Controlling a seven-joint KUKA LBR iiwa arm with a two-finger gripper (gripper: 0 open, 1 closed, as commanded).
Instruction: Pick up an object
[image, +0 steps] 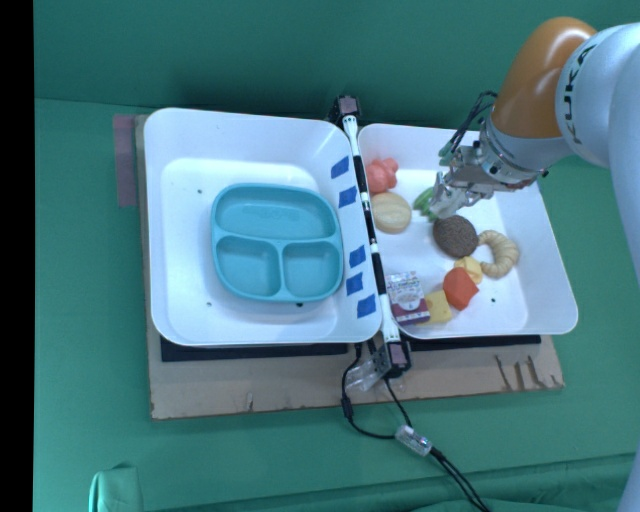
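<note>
Two shallow white bins sit side by side on a green bench, seen from above at a slant. The left bin holds a teal divided plate lying flat at its centre, with bare white floor all round it. The right bin holds a cluster of toy foods toward its left and middle, leaving its right side and near corner open.

The grey arm with an orange band reaches in from the right. Its gripper hangs over the far part of the right bin, just above a green piece that it partly hides. Whether its jaws are spread or closed cannot be told from here.

Close by lie a brown round cookie, a tan bun and a red-orange toy near the divider. A ring-shaped pretzel lies right of the cookie. Nearer the front edge sit a red and yellow piece and a small printed box, its long axis running roughly along the divider.
</note>
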